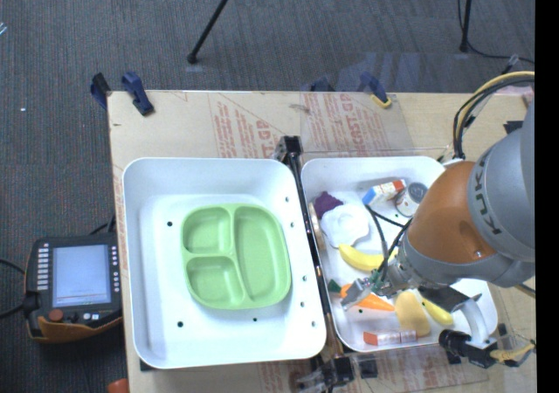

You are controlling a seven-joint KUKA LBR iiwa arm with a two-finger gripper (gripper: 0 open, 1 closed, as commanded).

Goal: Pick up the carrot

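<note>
The carrot [377, 302] lies in the right bin [430, 166], near its front, just below a banana [360, 257] and beside a pale yellow piece [410, 311]. The gripper [358, 291] is down at the carrot's left end, and whether it is spread or pinching I cannot tell. This looks like the grasping step; next it likely needs a firm pinch on the carrot, then a straight lift.

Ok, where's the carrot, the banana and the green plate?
carrot [377, 302]: camera view, right bin, on the middle of its orange body.
banana [360, 258]: camera view, right bin, on the middle of its yellow curve.
green plate [278, 253]: camera view, left bin, on the right side of its rim.
</note>
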